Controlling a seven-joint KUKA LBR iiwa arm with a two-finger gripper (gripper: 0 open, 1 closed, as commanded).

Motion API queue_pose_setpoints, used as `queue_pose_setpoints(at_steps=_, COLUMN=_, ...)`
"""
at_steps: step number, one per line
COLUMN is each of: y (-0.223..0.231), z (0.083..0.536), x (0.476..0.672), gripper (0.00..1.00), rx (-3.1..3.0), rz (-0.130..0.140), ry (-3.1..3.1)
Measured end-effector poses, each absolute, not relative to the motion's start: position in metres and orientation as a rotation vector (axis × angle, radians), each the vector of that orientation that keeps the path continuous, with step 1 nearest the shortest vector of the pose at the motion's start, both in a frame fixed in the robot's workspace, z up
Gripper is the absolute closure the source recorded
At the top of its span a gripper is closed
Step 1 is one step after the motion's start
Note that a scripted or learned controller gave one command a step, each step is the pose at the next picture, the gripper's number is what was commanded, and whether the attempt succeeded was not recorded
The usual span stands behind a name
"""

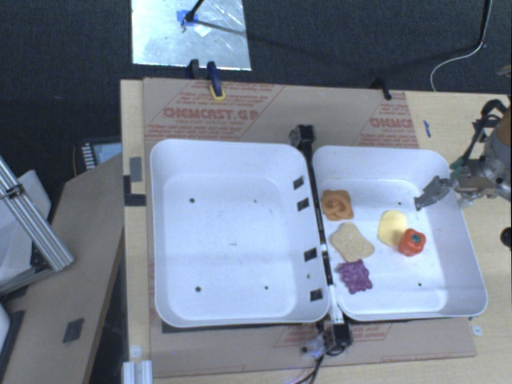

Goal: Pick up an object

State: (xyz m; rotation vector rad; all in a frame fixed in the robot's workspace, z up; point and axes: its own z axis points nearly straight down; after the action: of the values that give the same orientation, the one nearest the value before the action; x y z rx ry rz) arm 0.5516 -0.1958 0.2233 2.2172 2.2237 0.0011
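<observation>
On the tabletop (pixel 264 102) two shallow white plastic bins are sitting: the left bin (pixel 232 160) and the right bin (pixel 448 298), which is holding five toy foods: one orange pretzel-shaped piece (pixel 337 205), one tan bread slice (pixel 352 241), one purple grape cluster (pixel 354 275), one yellow rounded piece (pixel 391 226) and one red tomato (pixel 411 242). The tool (pixel 429 193) is hovering over the right bin's upper right part, gripping nothing; whether it is parted I cannot tell.

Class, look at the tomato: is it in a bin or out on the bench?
In. The tomato lies on the floor of the right bin, touching the yellow piece, inside the white rim.
</observation>
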Motion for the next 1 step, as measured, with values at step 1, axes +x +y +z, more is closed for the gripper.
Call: queue_pose_setpoints(at_steps=1, y=-0.1957, z=0.2340, x=0.5526, gripper=1.00, rx=2.212, rz=0.004, ry=2.226)
